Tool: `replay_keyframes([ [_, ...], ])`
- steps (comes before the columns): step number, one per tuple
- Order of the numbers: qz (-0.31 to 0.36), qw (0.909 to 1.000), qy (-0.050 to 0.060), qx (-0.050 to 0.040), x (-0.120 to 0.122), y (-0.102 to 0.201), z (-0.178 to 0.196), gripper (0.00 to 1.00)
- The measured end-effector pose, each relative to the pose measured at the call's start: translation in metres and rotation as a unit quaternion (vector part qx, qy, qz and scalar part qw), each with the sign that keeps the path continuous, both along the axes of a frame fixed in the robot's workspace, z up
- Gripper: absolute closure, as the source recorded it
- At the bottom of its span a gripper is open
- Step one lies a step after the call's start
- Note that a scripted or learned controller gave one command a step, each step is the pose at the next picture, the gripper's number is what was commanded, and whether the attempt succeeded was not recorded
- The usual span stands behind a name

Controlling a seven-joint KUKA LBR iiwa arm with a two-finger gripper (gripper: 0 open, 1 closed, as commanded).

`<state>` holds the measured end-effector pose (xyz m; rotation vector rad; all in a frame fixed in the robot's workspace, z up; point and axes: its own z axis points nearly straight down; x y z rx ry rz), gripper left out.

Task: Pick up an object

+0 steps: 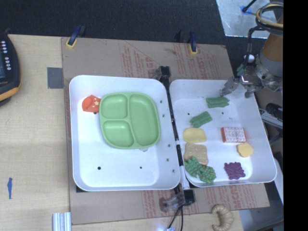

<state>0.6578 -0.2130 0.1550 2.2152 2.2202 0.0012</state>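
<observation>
My gripper (237, 91) hangs over the far right corner of the right bin (262, 129), open, with nothing between its fingers. A green pod-shaped piece (217, 101) lies just in front of its left finger (226, 89). Further into the bin lie a second green pod (200, 119), a pale yellow lump (194, 135), a brown slice (196, 152), a green leafy clump (200, 170), purple grapes (234, 170), a red and white box (233, 134) and a small yellow piece (245, 150).
The left bin (86, 167) holds a green divided plate (130, 119) and a red piece (90, 103) by its far left wall. A black hinge strip (173, 129) runs between the bins. A controller (7, 66) sits at the bench's left edge.
</observation>
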Motion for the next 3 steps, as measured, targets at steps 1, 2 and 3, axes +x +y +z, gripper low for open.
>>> replay_keyframes([
  [1, 0.002, 1.0, 0.005, 0.0015, -0.002, 0.008, -0.05, 0.0],
  [2, 0.001, 1.0, 0.004, 0.002, -0.001, 0.001, -0.061, 0.0],
  [3, 0.001, 1.0, 0.002, 0.0009, -0.001, 0.001, -0.042, 0.0],
])
